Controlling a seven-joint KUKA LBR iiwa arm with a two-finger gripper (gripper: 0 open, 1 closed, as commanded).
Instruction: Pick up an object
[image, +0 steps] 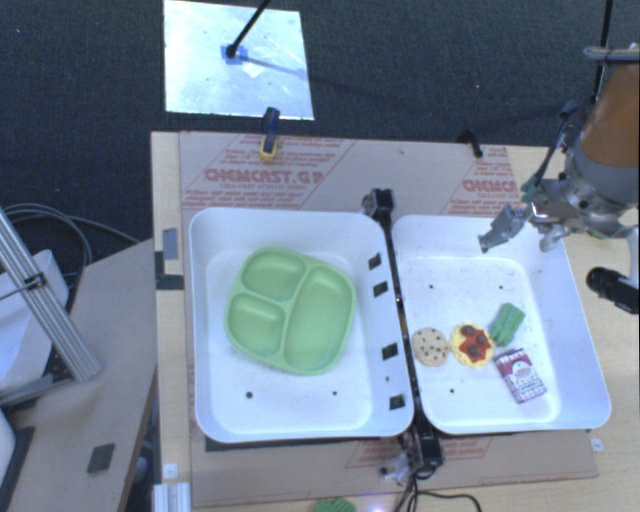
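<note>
Right bin (560, 300), near end: cookie (431, 346), pizza toy (472, 343), green piece (507, 322), red carton (521, 376); gripper (520, 228) above far rim, finger state indiscernible; advice: descend on the isolated carton, fingers straddling its narrow sides.

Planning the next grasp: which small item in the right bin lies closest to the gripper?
The green ridged toy piece, uppermost of the four items, lies nearest the gripper.
</note>
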